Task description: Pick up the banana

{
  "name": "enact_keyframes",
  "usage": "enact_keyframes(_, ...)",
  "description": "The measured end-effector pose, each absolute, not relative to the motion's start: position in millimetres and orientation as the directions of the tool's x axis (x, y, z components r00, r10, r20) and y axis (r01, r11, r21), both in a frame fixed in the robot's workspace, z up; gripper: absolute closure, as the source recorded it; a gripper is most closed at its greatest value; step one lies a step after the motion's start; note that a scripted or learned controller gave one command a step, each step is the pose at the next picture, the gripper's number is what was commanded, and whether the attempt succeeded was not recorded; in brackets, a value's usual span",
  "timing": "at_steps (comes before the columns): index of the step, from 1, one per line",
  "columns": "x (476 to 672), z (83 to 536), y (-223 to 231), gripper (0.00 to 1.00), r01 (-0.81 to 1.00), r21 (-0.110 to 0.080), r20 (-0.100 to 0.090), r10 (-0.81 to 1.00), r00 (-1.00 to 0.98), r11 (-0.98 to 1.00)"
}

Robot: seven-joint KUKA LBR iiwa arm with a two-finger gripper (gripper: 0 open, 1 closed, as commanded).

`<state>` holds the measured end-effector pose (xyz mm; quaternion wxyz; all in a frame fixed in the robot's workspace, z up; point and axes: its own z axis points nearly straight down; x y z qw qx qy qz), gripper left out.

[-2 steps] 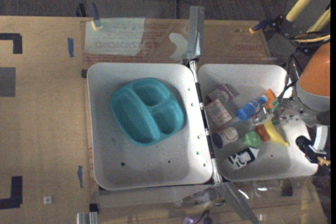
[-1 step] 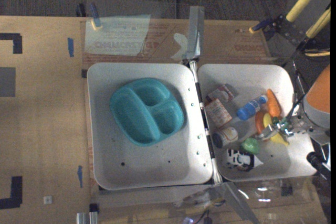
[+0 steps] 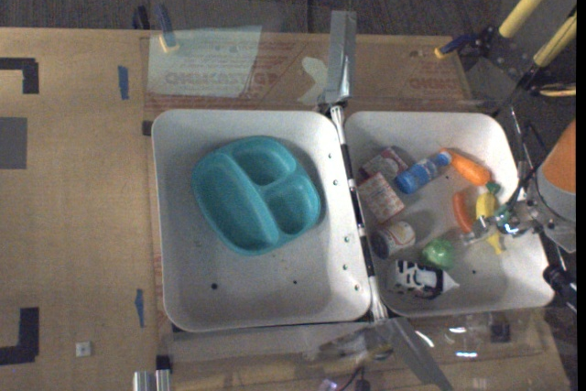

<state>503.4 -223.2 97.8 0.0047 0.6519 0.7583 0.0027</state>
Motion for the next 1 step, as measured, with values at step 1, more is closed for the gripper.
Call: enact_keyframes(1,542.9,231.5,-113.7,1.00,1.000,0.001,0.000,1.000,0.031,-0.031)
